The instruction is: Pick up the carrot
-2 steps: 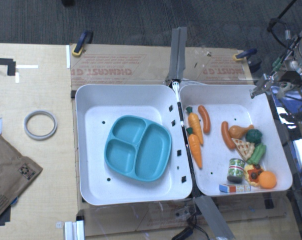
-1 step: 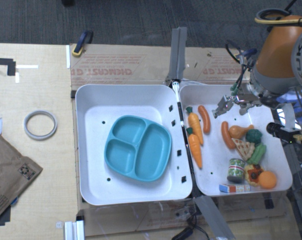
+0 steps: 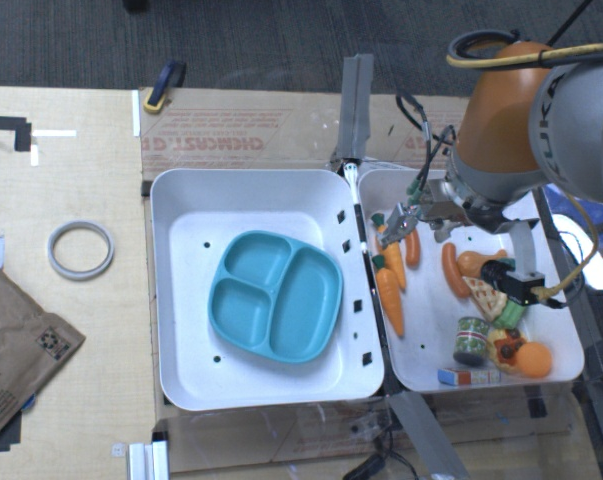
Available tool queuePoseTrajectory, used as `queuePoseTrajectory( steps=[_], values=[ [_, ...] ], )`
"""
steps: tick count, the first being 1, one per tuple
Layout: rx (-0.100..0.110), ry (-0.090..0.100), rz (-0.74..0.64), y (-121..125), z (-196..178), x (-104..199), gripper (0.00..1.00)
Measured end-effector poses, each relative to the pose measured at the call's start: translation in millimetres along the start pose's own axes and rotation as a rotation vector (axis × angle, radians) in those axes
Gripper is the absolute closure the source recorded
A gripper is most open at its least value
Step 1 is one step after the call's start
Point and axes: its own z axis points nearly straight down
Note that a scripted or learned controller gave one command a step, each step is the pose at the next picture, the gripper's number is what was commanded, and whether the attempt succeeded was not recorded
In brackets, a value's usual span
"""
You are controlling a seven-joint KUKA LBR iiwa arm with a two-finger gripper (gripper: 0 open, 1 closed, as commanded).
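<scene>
The carrot (image 3: 390, 290) lies lengthwise along the left wall of the right bin (image 3: 421, 373), beside the divide from the left bin (image 3: 171, 298), which holds a teal sectioned plate (image 3: 276, 296). The hand (image 3: 399, 224) hangs just above the carrot's upper, leafy end with its fingers spread narrowly and nothing between them, likely lined up to close across the carrot's width. A sausage (image 3: 412, 249) lies just beside that end, and the close wall may crowd one finger.

Bright, even overhead light; soft shadows inside the white bins (image 3: 171, 268); slight glare there; mostly sharp.
</scene>
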Motion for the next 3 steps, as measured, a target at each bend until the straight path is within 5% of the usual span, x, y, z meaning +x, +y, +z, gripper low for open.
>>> queuePoseTrajectory(
  steps=[1, 2, 3],
  values=[
    [0.003, -0.001, 0.404, -34.4, 0.9, -25.5, 0.0],
    [-0.001, -0.001, 0.077, 2.9, 0.2, -11.1, 0.0],
    [-0.003, 0.0, -0.219, 9.8, 85.5, -67.3, 0.0]
  ],
)
